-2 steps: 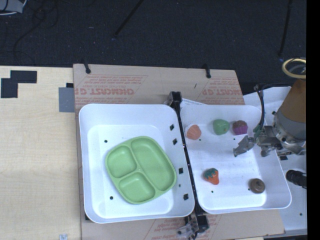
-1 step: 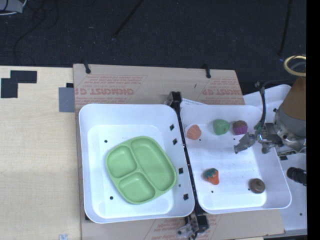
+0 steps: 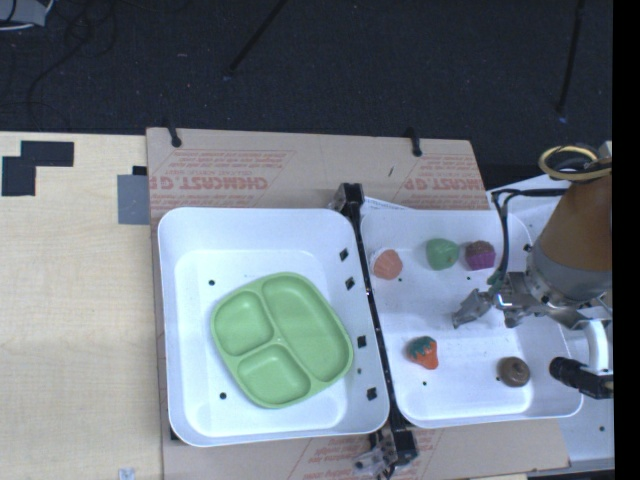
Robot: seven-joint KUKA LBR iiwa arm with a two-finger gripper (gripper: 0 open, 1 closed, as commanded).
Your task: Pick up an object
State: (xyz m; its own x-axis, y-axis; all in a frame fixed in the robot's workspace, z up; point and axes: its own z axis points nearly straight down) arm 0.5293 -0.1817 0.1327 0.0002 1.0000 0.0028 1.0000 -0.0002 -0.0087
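Desk [image 3: 70, 298] of pale wood carries a sheet of printed cardboard [image 3: 300, 173], and on that sit two shallow white bins side by side. The left bin [image 3: 190, 238] holds a green divided plate [image 3: 281, 339] with three compartments, lying flat and turned at a slant near the bin's middle. The right bin [image 3: 460, 403] holds the small objects. The grey arm [image 3: 580, 233], orange-banded, reaches in from the right, and its hand [image 3: 485, 306] hangs low over the right bin's middle, apart from every object; how far open it is I cannot tell, and nothing shows between its tips. Just behind the hand, near the far wall, lie a green ball-like object [image 3: 442, 253] and a purple one [image 3: 480, 255], close together. A pinkish-orange object [image 3: 388, 264] lies near the bin's left wall. An orange-red object with a green top [image 3: 423, 351] lies in front of the hand, towards the left. A small brown round object [image 3: 514, 371] lies near the front right.
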